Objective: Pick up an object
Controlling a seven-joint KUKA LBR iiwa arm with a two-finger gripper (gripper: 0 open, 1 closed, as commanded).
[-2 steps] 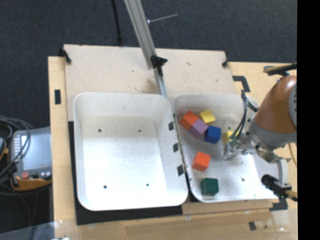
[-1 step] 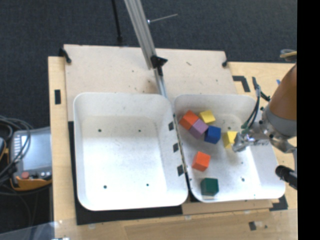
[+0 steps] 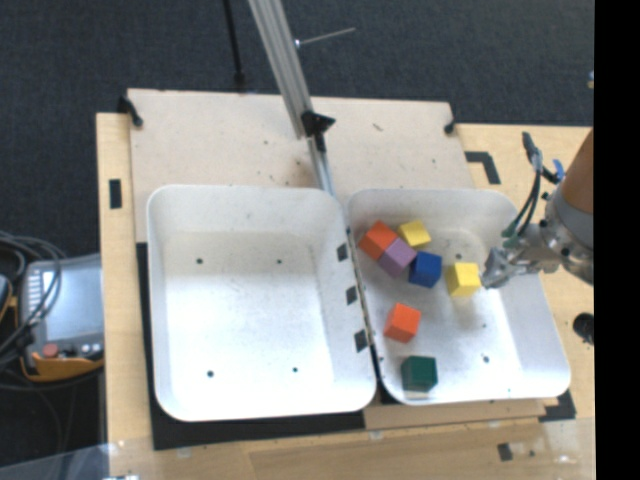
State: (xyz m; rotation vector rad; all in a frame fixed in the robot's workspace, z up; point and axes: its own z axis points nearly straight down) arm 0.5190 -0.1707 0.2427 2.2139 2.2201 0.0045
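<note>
Starting nearest the camera: a green cube [image 3: 420, 373] is seen low in the right bin [image 3: 535, 363], with an orange cube [image 3: 403, 322] just above it, apart from the rest. Further up, a yellow cube [image 3: 463, 278] is found mid-bin, with the gripper [image 3: 495, 271] right beside its right face, seemingly touching or nearly so. Whether the claw is released or clenched cannot be told; the tips are too blurred and small. No cube is seen between them, so nothing is counted as held. A blue cube [image 3: 425, 268] sits just left of the yellow one, then a purple cube [image 3: 398, 256], a red-orange cube [image 3: 378, 239] and a second yellow cube [image 3: 415, 233] are packed together at the far side. The left bin [image 3: 180, 218] is not involved. Step judged: approach to the yellow cube, grasp not yet made. Next, the claw must be centred over that cube and closed on it without the blue neighbour being nudged, then lifted.
</note>
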